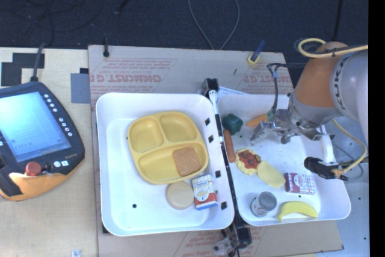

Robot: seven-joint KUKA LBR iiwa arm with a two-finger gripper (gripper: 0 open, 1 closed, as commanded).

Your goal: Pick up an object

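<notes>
My gripper hangs over the back of the right bin, below the orange-banded wrist. Its fingers stand open with nothing between them. An orange carrot and a dark green piece lie just to its left. In front of it lie a pizza slice and a pale yellow lump. A sausage lies along the bin's left wall. Nearer the front lie a red and white packet, a small can and a banana.
The left bin holds a yellow divided tray with a brown toast slice, a round beige disc and a small carton. A tablet pendant lies at far left. A black cable connector hangs at right.
</notes>
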